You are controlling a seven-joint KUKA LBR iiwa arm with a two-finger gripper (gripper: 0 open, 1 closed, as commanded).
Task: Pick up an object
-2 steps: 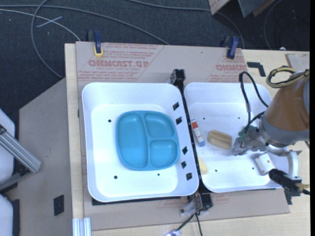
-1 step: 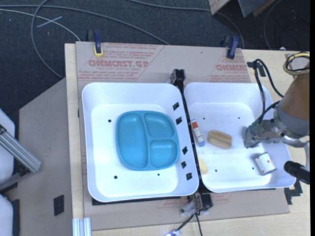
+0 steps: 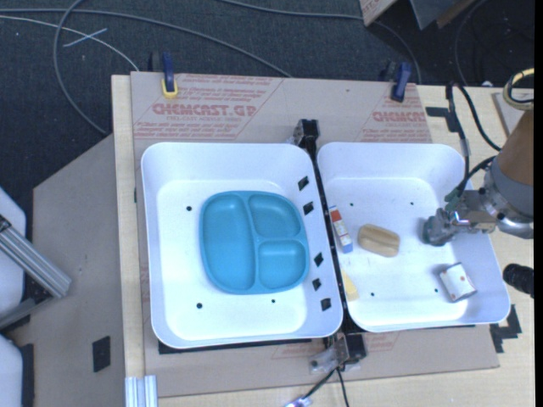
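Surface (image 3: pixel 221 100): brown cardboard sheet printed with red lettering, clamped at its far edge by two blue clips, set over a dark floor strewn with grey cables.

Left bin (image 3: pixel 161 227): shallow, white, rounded corners. Holds one blue divided plate (image 3: pixel 254 242) with three compartments, lying flat near the bin's middle.

Right bin (image 3: pixel 390 164): shallow, white, touching the left bin along a black central seam. Contents:
- tan oval block (image 3: pixel 378 240), resembling a bread roll, near the bin's middle, lying flat;
- small red, white and blue tube (image 3: pixel 340 230), lying along the left wall;
- small yellow piece (image 3: pixel 349 289), at the left wall toward the near corner;
- small white box-shaped item (image 3: pixel 456 281), near the right wall toward the near corner.

Arm (image 3: pixel 517 172): grey, entering from the right edge over the right bin's rim.

Hand (image 3: pixel 435 230): low inside the right bin, near its right wall, apart from the tan oval block and above the small white box-shaped item in the frame. Nothing visible between the fingers; whether they are spread or pressed together cannot be told from this view.
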